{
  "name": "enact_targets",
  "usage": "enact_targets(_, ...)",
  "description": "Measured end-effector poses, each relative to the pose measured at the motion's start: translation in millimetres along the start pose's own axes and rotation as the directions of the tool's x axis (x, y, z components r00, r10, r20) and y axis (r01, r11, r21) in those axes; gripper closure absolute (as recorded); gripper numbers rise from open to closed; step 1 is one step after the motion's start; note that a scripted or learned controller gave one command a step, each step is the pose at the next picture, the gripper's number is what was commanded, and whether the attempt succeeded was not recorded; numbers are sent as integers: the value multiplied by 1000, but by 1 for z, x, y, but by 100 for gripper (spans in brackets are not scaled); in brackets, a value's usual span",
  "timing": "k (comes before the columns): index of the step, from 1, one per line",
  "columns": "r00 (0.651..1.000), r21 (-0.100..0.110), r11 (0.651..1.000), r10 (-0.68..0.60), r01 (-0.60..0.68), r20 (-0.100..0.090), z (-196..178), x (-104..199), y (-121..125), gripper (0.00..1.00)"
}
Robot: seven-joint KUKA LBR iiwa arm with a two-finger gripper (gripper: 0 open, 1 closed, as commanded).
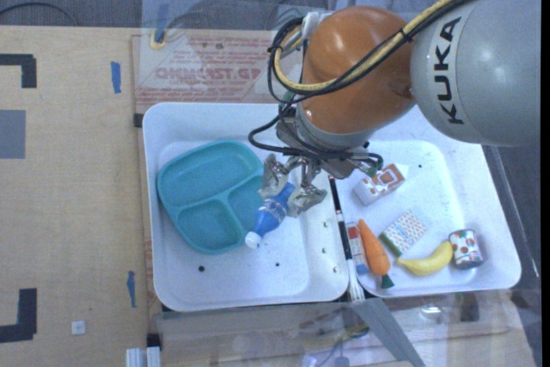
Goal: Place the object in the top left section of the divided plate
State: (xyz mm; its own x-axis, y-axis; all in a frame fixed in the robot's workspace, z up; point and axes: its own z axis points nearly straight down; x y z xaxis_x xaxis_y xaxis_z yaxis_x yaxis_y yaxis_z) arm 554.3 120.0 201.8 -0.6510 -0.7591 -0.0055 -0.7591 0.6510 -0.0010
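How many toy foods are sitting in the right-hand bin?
5 that I can see: a carton near the arm, a carrot, a packet, a banana, and a can at far right. The arm may hide more.

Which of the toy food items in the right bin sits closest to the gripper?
The small milk carton, just right of the gripper; the carrot, banana and can lie farther away.
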Motion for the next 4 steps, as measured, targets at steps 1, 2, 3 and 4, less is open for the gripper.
enact_targets(1,1000,0,1000,1,-1,0,0,0,0,0)
enact_targets(2,995,0,995,100,-100,-2,63,53,37,0)
enact_targets(3,979,4,979,202,-202,9,108,-8,88,0)
enact_targets(4,557,-7,557,831,-831,8,108,-42,96,0)
